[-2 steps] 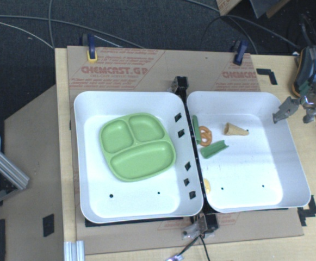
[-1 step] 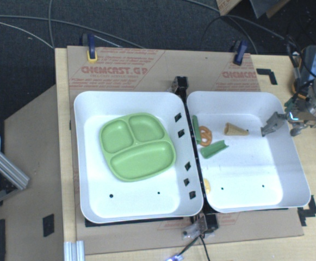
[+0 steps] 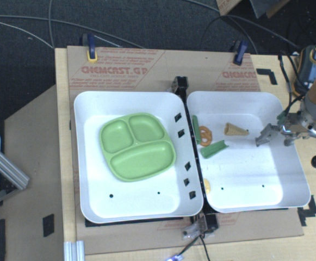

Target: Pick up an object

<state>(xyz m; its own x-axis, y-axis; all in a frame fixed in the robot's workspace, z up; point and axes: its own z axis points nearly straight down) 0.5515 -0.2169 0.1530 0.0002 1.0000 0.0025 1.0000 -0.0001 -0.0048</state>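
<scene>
— Where is the gripper [image 3: 265, 137]?

— Over the right bin [image 3: 288, 173], near its right wall, fingers spread a little with nothing between them.

— And the objects?

— To its left, apart from it: a tan cone [image 3: 235, 129], a pretzel [image 3: 205, 135], a green stick [image 3: 212, 149]. A green divided plate [image 3: 138, 146] lies in the left bin [image 3: 90, 189].

Right bin [image 3: 288, 192]: bare floor across middle and front, passable. Pretzel [image 3: 204, 135], green pieces [image 3: 212, 149], cone [image 3: 235, 129] crowd its back-left. Left bin [image 3: 87, 145]: green divided plate [image 3: 137, 146] covers centre; front strip free.
</scene>
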